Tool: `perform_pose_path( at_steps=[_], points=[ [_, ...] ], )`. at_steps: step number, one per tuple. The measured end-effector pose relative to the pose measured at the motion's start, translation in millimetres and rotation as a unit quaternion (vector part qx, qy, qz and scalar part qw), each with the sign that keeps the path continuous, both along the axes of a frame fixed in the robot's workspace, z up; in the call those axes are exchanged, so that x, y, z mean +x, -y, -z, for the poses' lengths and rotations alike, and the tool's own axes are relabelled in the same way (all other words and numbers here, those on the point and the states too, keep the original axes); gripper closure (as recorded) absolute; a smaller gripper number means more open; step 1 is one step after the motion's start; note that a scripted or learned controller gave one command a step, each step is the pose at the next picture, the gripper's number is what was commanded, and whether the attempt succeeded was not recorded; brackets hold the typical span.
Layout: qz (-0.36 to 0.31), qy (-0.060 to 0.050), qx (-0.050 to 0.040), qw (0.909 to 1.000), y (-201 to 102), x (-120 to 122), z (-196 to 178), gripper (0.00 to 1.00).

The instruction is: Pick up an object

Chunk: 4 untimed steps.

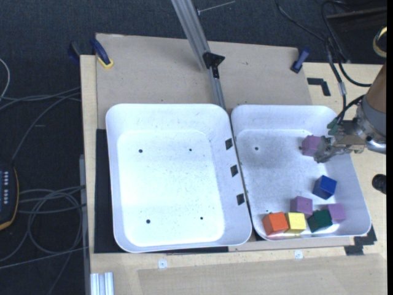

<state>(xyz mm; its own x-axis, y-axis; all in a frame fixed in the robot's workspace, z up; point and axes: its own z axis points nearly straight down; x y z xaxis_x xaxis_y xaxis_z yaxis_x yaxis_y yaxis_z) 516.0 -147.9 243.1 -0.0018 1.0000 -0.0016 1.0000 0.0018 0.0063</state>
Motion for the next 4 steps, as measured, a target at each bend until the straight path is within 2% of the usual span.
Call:
perform_pose_path(
  at_steps=[2,4],
  points=[
    [-0.003,-0.001,0.0018,1.0,-101.8,43.0,-7.3,1.0],
    [-0.002,-0.001,0.0015,1.0,-193.8,106.8,-18.3,1.0]
  ],
)
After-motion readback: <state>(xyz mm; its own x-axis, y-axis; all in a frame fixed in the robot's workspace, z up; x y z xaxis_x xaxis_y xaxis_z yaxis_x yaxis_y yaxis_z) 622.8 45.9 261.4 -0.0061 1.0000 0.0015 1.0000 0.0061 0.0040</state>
